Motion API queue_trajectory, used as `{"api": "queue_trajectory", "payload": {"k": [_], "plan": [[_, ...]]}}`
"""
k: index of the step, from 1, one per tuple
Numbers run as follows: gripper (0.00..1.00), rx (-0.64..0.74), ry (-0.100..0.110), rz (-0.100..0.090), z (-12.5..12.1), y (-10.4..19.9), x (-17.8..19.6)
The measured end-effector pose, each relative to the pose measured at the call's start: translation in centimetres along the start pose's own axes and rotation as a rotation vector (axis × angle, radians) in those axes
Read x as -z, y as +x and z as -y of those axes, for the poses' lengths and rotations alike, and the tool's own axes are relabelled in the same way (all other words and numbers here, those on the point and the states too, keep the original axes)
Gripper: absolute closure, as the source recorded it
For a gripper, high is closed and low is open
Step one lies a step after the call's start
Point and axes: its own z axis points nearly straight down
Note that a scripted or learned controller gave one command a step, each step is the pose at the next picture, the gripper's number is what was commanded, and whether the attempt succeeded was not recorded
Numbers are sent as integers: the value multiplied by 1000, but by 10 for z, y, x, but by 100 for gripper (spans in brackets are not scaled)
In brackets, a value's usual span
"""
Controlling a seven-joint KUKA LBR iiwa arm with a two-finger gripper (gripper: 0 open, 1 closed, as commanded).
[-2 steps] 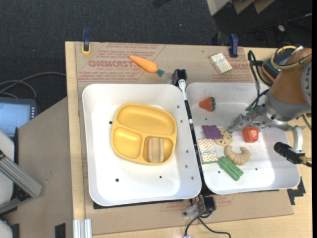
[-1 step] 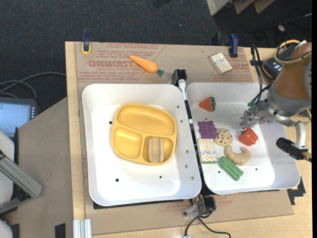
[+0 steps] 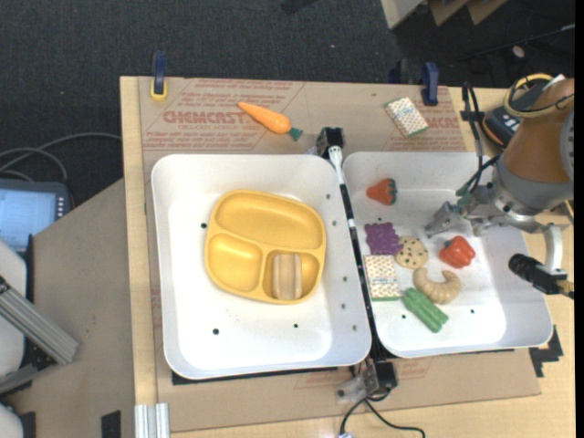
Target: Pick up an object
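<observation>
Green toy pickle lies nearest as the pincer, state impossible to tell, hovers above a red pepper; descent likely next.

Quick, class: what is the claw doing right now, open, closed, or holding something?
Claw: cannot be told; it hangs over the right bin near the red pepper, with nothing seen in it.

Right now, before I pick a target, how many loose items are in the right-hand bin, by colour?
Red: 2, strawberry and red pepper
Purple: 1, grape bunch
Tan: 2, cookie and croissant
Green: 1, green vegetable
Multicoloured: 1, small packet
Total: 7
</observation>
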Motion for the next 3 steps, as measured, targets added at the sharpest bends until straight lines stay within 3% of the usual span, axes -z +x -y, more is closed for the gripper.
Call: {"api": "queue_trajectory", "payload": {"k": [1,2,3], "plan": [[0,-1,8,-5,54,12,-11],[0,4,-2,1,8,34,-10],[0,-1,5,-3,27,6,-10]]}}
